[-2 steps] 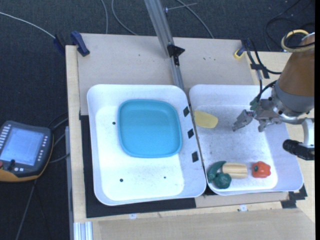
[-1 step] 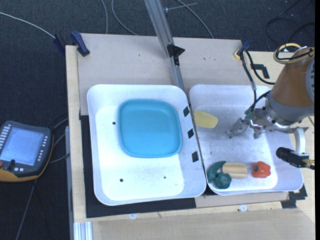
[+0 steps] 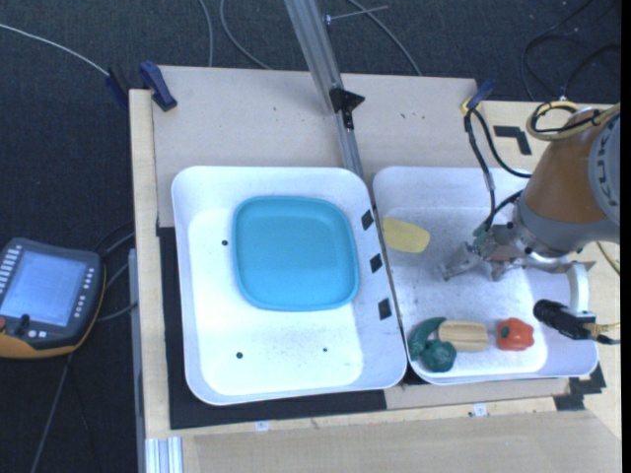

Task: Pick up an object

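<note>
The right bin (image 3: pixel 434 190) holds several small objects. A flat yellow piece (image 3: pixel 406 235) lies near its left wall. Along the front wall sit a green vegetable (image 3: pixel 431 345), a tan block (image 3: pixel 463 336) and a red pepper (image 3: pixel 514 334), side by side. My gripper (image 3: pixel 475 267) hangs low over the middle of this bin, open, with bare bin floor between its fingers. It is to the right of the yellow piece and behind the tan block, touching none of them.
In the left bin (image 3: pixel 202 264) lies a blue square plate (image 3: pixel 296 252). A slanted metal pole (image 3: pixel 320 47) runs down to the gap between the bins. Cables loop at the back right, and a black fitting (image 3: pixel 560 317) overhangs the right bin's front right.
</note>
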`<state>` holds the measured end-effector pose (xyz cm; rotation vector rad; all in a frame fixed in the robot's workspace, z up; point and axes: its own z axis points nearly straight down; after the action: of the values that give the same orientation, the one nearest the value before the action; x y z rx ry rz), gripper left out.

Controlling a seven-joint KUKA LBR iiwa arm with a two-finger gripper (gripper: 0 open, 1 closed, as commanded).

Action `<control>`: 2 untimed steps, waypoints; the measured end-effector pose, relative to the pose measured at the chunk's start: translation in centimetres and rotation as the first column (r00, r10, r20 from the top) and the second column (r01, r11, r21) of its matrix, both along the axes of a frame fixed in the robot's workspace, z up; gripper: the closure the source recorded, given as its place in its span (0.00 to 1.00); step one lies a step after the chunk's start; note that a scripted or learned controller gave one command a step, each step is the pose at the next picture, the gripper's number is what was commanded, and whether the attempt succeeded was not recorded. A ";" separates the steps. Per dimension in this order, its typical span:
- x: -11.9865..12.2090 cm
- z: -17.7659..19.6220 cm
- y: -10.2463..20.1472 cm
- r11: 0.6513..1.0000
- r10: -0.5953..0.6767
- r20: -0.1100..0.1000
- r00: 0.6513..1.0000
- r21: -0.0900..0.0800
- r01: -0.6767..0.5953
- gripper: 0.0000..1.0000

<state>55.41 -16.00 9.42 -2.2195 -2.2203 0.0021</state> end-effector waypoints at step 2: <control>-0.7 5.9 -0.2 1.000 -0.001 0.005 1.000 -0.001 0.001 1.00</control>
<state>54.72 -16.23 15.33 -2.2235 -2.2230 -0.0026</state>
